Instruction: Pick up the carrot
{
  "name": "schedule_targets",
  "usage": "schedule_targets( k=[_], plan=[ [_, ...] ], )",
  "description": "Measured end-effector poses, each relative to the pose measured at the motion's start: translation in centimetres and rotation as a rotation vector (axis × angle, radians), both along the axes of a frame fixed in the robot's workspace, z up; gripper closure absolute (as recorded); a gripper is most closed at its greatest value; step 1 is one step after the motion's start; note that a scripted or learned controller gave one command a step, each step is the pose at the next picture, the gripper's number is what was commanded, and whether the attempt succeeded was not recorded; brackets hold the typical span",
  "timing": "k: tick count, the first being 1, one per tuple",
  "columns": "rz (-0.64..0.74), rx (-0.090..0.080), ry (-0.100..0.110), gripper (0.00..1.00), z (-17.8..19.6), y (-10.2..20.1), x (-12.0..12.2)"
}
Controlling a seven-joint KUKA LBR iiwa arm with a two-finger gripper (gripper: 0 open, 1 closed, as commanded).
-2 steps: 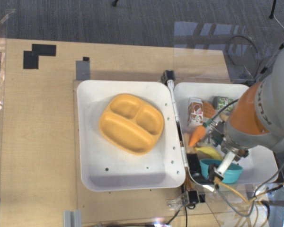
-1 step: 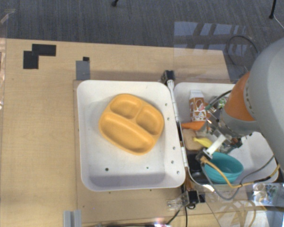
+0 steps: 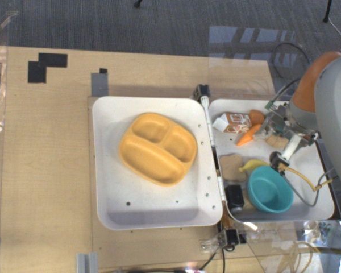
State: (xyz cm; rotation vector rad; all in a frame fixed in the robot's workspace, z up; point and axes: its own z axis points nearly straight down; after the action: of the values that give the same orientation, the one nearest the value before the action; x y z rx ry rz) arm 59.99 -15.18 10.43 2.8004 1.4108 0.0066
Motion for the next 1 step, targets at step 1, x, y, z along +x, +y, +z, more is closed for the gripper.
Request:
schedule_targets(
  k=[1],
  plan=[
    [-0.013, 0.003, 0.002, 0.00, -1.76, 2.93, -0.06]
  ],
)
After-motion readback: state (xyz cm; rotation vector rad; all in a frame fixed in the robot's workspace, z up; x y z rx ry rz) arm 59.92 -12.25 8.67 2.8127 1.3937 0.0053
